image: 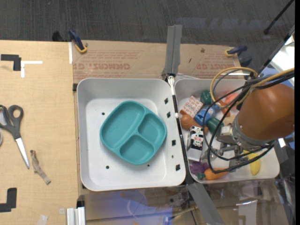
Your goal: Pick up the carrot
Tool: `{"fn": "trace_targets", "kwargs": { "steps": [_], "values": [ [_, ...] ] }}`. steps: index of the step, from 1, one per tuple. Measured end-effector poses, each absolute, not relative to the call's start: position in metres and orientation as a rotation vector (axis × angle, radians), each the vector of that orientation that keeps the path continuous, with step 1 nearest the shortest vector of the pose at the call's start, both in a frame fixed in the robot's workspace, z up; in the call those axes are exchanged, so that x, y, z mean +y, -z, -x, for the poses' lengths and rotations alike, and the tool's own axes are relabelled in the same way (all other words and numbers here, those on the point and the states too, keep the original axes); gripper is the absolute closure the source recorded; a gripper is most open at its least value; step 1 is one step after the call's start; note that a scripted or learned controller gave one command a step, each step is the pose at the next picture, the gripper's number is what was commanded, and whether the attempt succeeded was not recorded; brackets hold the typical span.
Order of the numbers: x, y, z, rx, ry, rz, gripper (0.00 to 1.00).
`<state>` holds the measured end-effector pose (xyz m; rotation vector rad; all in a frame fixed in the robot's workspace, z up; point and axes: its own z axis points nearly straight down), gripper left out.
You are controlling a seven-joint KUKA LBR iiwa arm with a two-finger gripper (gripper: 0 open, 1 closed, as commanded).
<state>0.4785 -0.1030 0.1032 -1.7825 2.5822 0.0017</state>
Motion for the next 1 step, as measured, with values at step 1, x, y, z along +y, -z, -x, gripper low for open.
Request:
{"fn": "trace_targets", "kwargs": {
  "steps": [1],
  "values": [
    [-0.1235,-0.0922,-0.4785,2.619,-0.002,1.729,0.00]
  ]
}}
